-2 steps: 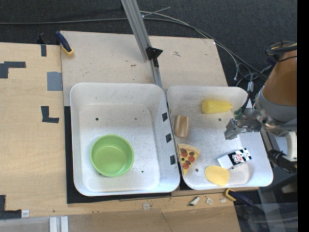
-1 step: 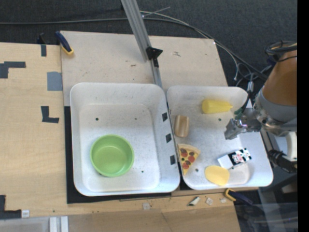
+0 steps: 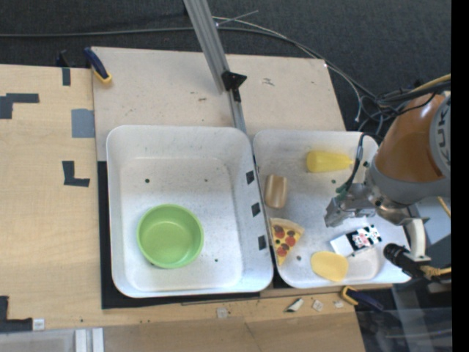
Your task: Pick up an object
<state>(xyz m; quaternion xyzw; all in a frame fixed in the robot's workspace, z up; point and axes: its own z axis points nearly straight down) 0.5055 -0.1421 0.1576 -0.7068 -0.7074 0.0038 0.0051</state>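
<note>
Nearest us, along the front of the right bin [image 3: 287, 276], lie a yellow oval piece [image 3: 329, 265] and a toy pizza slice [image 3: 284, 239], the slice resting against the bin's left wall. Just above the oval sits a small black-and-white card or tag [image 3: 360, 238], and directly over that hangs the gripper [image 3: 344, 211], low inside the bin, carried by the grey arm with its orange band [image 3: 412, 147] reaching in from the right. We cannot tell from this slanted view whether its jaws stand apart or together, and we see nothing held between them. Further back in the same bin lie a tan cylinder-like piece [image 3: 275, 189] near the left wall and a yellow wedge [image 3: 327, 160] toward the rear. The left bin [image 3: 117, 196] holds a green bowl [image 3: 170, 235] in its front left area. We judge the yellow oval the likeliest target, since it lies just beside and in front of the gripper. It looks like light, stiff moulded plastic, smooth and rounded, so we expect it to squirt sideways under a careless pinch. We would take it across its narrower width, centred, with the fingers low against the bin floor. The card just beside it could be caught along with it, and the bin's front wall leaves little room on that side.
</note>
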